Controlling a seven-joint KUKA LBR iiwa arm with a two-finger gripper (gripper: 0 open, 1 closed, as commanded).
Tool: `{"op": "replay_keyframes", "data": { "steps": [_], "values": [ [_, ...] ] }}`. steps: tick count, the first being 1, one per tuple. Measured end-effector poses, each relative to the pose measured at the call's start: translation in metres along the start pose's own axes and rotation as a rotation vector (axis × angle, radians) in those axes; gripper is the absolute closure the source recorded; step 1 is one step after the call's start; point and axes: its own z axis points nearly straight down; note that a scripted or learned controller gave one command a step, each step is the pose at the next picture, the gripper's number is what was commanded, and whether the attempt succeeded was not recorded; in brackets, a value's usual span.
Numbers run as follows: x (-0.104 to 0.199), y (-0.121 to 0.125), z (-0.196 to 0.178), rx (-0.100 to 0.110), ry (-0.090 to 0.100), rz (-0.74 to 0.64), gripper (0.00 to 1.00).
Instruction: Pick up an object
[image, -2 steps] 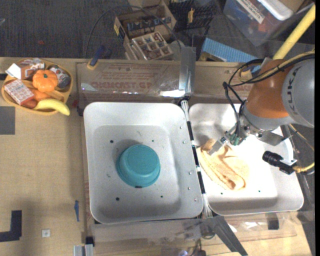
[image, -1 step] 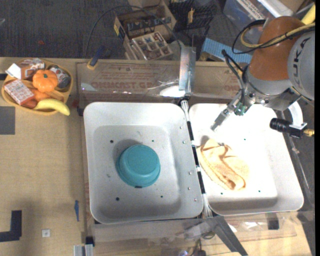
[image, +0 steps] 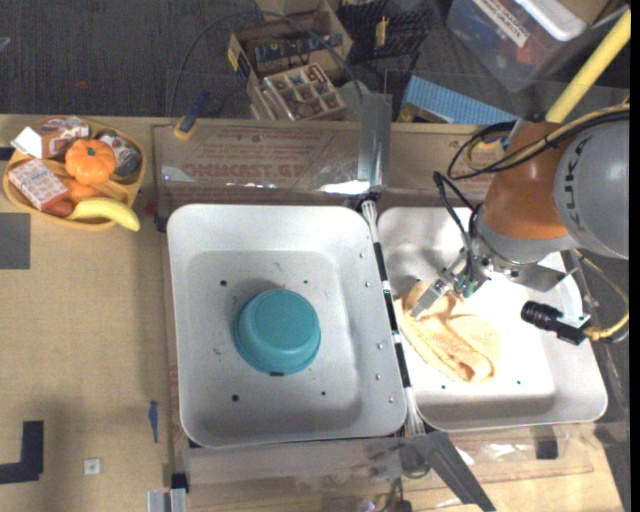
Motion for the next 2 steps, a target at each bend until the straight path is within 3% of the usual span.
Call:
{"op": "replay_keyframes", "data": {
  "steps": [1, 2],
  "values": [
    [-0.0011, 0.0012, -0.0115, -0.006, -0.003, 0.002, 1.00],
    [-0.0012, 0.0011, -0.0115, -0.006, -0.003, 0.002, 0.00]
  ]
}}
